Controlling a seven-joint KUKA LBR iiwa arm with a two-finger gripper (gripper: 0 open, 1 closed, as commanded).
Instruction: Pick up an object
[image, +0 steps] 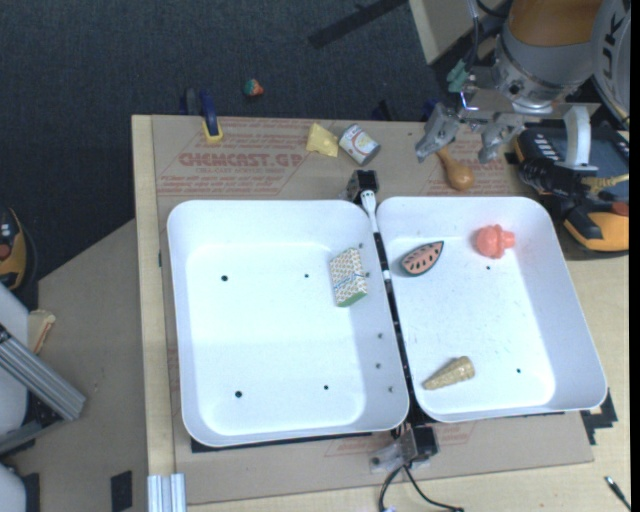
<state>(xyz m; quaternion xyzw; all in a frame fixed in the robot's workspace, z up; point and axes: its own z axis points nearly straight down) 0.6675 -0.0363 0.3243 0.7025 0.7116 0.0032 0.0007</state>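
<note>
The two-finger metal gripper (464, 135) hangs above the bench behind the right white bin (560, 300), fingers spread, holding nothing. No pick is achieved. Candidates lie in that bin: pink lumpy toy (491, 241), watermelon-slice toy (422, 258), tan cone (448, 374).

— Anything cut off?
— The arm (545, 40) runs off the top edge, and an orange tool (600, 225) leaves the right edge.
— Anything too small?
— The speck on the floor (254, 88), yes; I can't identify it.
</note>
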